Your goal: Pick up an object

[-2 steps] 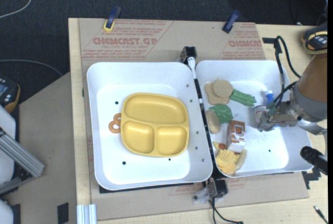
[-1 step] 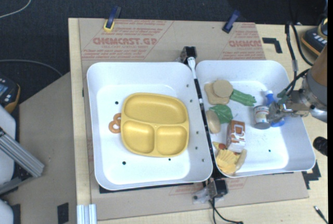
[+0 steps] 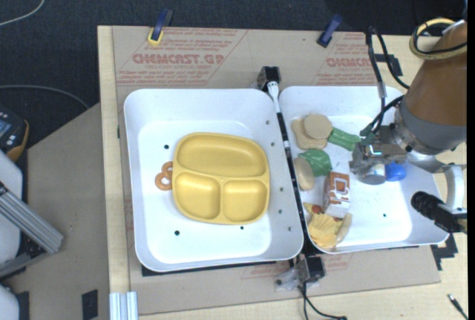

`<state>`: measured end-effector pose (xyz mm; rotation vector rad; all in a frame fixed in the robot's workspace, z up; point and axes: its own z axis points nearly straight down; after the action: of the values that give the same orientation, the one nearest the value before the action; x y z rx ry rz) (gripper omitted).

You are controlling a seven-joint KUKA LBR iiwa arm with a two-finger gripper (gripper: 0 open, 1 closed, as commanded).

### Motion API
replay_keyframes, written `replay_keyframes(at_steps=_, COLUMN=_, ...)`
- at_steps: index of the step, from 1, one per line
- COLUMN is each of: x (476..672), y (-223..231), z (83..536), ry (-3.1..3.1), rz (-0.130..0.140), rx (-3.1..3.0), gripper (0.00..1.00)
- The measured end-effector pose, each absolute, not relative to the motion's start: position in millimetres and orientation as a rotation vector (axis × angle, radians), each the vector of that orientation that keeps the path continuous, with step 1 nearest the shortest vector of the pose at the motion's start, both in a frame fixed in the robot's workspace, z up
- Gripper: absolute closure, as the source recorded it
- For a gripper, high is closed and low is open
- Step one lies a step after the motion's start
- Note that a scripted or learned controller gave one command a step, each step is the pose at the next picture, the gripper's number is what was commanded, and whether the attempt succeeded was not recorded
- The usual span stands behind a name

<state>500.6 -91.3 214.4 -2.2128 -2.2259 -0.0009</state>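
I see the gripper (image 3: 373, 161) low over the right bin (image 3: 386, 231), near its right-hand middle. A small blue object (image 3: 397, 171) lies just beside it on the right, touching or partly under it, not visibly between the jaws. Jaw state: can't tell. Green cup (image 3: 316, 161) and tan pieces (image 3: 312, 131) lie well left. Yellow divided tray (image 3: 220, 177) in the left bin (image 3: 148, 162).

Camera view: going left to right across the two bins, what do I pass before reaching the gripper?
Orange ring → yellow divided plate → tan round pieces → green cup → orange-and-white carton → gripper, with a blue piece just past it.
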Motion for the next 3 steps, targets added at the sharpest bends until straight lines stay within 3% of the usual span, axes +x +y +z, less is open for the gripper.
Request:
replay_keyframes(at_steps=1, x=495.6, y=-75, z=223, ry=-2.223, rz=-0.001, rx=-2.218, gripper=1.00)
replay_keyframes(at_steps=3, x=504.0, y=-74, z=229, ry=-2.226, rz=-0.003, rx=-2.222, gripper=1.00)
